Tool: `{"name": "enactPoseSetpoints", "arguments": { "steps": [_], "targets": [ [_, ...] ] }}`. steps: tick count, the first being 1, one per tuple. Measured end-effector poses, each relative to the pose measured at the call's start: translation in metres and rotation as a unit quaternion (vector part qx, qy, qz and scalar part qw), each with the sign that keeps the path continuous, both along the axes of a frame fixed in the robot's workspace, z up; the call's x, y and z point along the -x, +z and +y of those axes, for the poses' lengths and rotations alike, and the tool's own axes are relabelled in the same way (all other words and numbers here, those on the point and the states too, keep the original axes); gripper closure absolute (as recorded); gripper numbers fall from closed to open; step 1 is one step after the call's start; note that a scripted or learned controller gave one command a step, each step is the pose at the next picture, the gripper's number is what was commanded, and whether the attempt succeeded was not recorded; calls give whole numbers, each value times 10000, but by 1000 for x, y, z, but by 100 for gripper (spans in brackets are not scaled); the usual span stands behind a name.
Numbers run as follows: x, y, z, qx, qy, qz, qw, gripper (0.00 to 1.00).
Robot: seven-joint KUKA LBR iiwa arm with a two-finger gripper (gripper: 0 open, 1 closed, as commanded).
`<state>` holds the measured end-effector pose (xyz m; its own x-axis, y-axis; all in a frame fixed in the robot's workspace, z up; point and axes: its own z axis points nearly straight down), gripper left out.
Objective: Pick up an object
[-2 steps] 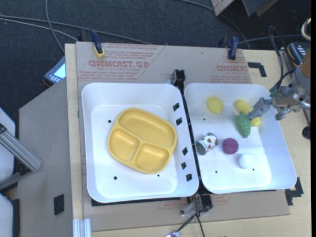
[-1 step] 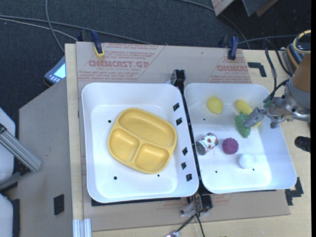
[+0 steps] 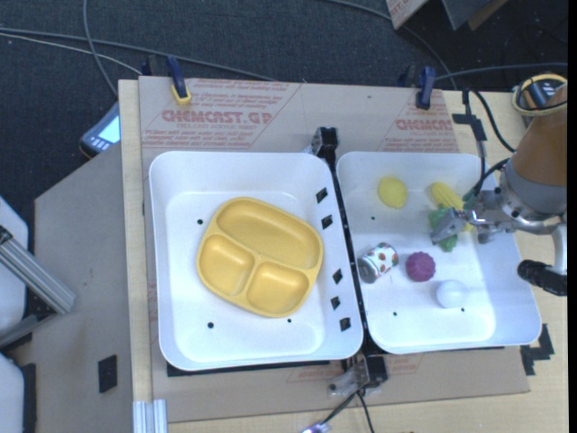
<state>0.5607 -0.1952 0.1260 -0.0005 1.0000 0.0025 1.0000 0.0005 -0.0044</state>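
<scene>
White plastic bins sit side by side on the table (image 3: 225, 106), the left bin (image 3: 171, 242) taken up by a yellow tray (image 3: 260, 255) with three wells, lying flat near its middle. The right bin (image 3: 505, 318) carries the loose pieces, so any pick has to come from there. A yellow ball (image 3: 392, 191) lies toward its far left, a yellow piece (image 3: 444, 195) further right, and a green thing (image 3: 442, 216) just beside that piece. Nearer the camera lie a spotted cup (image 3: 380, 261) on its side close to the divider, a purple ball (image 3: 420, 266) next to it, and a white ball (image 3: 450, 292) that nearly blends with the bin floor.

Reaching in from the right, the arm (image 3: 541, 165) puts the gripper (image 3: 447, 230) low over the green thing, right at the cluster of yellow piece and green thing. Its state I cannot tell: the metal parts overlap the green thing, and nothing shows clearly whether anything is caught. My guess is the green thing is the target, as the gripper is on top of it while the cup and the balls lie apart. Crowding is the risk, since the yellow piece is close enough to get nudged or caught along with it.
</scene>
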Motion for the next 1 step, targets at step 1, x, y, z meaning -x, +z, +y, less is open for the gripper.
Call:
{"name": "enactPoseSetpoints", "arguments": {
  "steps": [1],
  "targets": [
    [-1, 14, -1, 8, -1, -27, 10000, 100]
  ]
}}
